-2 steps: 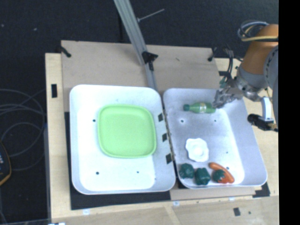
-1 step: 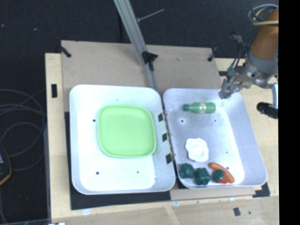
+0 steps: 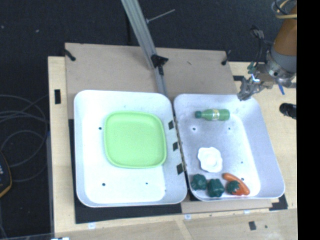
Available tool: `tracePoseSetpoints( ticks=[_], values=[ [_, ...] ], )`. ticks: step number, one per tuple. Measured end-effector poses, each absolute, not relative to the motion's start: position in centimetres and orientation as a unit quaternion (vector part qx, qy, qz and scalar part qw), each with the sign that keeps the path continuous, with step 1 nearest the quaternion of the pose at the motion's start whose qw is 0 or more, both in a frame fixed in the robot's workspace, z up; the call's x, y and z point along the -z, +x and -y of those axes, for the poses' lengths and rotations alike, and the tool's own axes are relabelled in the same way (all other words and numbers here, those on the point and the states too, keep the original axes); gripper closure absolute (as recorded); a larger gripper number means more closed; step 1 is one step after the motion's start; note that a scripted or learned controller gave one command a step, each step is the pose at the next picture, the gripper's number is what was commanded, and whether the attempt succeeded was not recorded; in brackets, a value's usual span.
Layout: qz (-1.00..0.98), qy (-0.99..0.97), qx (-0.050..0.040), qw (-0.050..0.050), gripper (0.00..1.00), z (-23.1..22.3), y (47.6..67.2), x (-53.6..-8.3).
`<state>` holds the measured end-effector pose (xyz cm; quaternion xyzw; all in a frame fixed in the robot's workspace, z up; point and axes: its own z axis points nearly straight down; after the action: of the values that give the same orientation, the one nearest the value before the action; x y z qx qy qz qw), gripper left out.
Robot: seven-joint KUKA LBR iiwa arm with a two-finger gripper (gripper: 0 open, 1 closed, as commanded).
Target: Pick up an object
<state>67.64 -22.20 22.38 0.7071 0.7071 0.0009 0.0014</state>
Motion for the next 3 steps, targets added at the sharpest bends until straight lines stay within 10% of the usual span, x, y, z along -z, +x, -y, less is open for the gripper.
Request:
tracePoseSetpoints(
  ticks=[3],
  values=[
    [-0.708, 0.706, -0.0007, 0.0, 1.0, 8.5, 63.1, -24.8]
  ],
)
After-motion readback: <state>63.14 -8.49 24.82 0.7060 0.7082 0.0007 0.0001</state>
